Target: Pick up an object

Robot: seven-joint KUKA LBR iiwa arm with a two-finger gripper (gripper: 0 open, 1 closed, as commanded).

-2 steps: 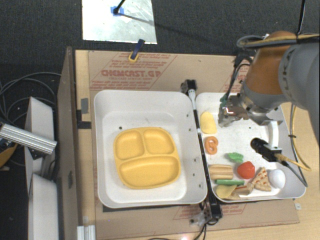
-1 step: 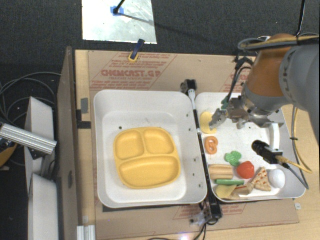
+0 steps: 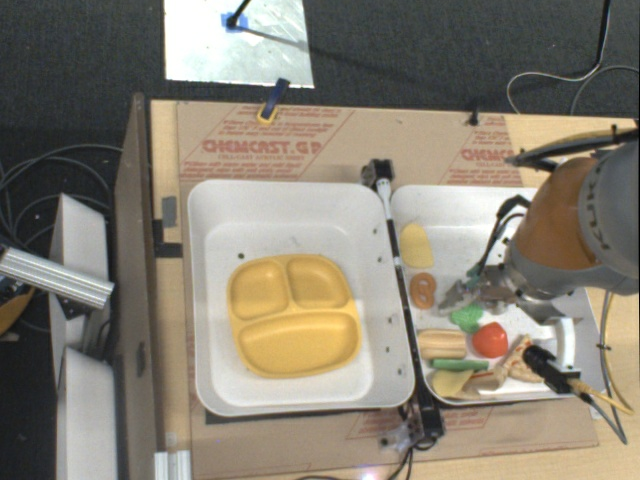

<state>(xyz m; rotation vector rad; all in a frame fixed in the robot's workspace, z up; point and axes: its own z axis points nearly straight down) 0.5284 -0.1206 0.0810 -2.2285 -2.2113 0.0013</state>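
Covering the floor all around is a dark speckled carpet (image 3: 420, 28), with a pale square sheet (image 3: 238, 30) lying flat on it near the top. On the carpet stands the tan wooden bench (image 3: 330, 140), its top printed with red lettering, and black cables (image 3: 40, 183) loop off to the left beside a white and metal frame (image 3: 60, 278).

Two shallow white plastic bins sit side by side on the bench, touching along a dark hinge-like seam. The left white bin (image 3: 290, 203) carries a yellow plastic tray with three compartments (image 3: 293, 314), set roughly in its middle. The right white bin (image 3: 460, 213) holds small toy foods crowded toward its near half: a pale yellow oval piece (image 3: 416, 245) at the left wall, an orange ring-like piece (image 3: 423, 289) just below it, a tan bread-roll shape (image 3: 442, 344), a round red tomato-like ball (image 3: 489, 340) and a green leafy piece (image 3: 467, 317) beside it.

Reaching in from the right, the grey arm with its orange band (image 3: 560, 230) leans over that bin, and the two-finger gripper (image 3: 480, 290) hangs just above the green piece and the red ball. From here I cannot tell whether its pincer is apart or together, nor whether anything sits in it.
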